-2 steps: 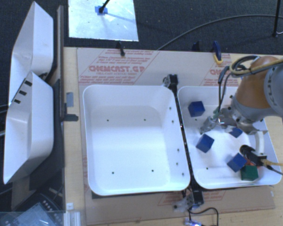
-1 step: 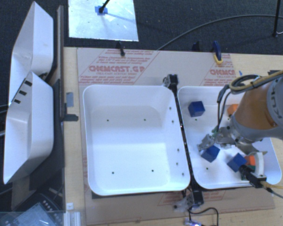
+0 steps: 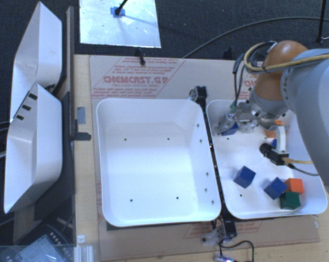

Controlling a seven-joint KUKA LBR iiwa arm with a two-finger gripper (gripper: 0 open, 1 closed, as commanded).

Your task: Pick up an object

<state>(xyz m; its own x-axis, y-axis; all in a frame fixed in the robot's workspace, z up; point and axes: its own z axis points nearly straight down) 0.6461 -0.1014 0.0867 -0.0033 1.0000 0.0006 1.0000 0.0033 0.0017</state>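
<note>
Nearest, at the right bin's (image 3: 317,206) front edge, a green block (image 3: 289,201) sits touching an orange block (image 3: 295,185) and a blue block (image 3: 275,188); another blue cube (image 3: 244,176) lies apart at their nine o'clock. Farther back, the gripper (image 3: 231,123) hangs low over the bin's far left corner, at twelve o'clock from that cube. Whether it is spread or pressed together I cannot tell. The left bin (image 3: 107,162) lies alongside.

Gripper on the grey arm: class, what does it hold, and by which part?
It cannot be told: the gripper sits low in the right white bin, its tips blurred.
</note>
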